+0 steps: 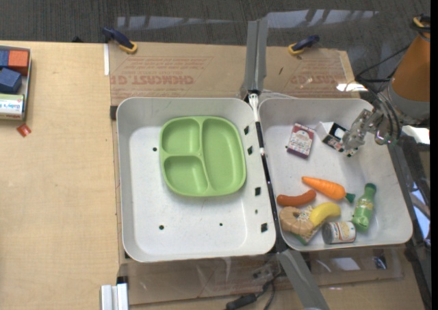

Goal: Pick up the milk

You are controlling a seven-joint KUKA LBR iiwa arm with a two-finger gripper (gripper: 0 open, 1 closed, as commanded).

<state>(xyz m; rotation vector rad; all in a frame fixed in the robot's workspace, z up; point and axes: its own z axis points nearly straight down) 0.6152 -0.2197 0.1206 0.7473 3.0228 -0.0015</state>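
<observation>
While the grey arm (410, 89) reaches in from the right, its claw (352, 143) hangs low over the far right part of the right bin (397, 233), just beside a small dark packet (335, 137); how far the claw is open cannot be told. The milk (300, 140), a small carton, lies left of the claw, well apart from it, its long axis running near to far with a slight tilt.

The cardboard sheet (179, 72) lying under the far side of the two bins carries red printing, seen upside down and reading approximately "CHEMCRZT"; a second red print on its right part is too faint to read. Labels on the small carton (300, 140) in the right bin and on the box (11, 105) at far left are illegible.
</observation>
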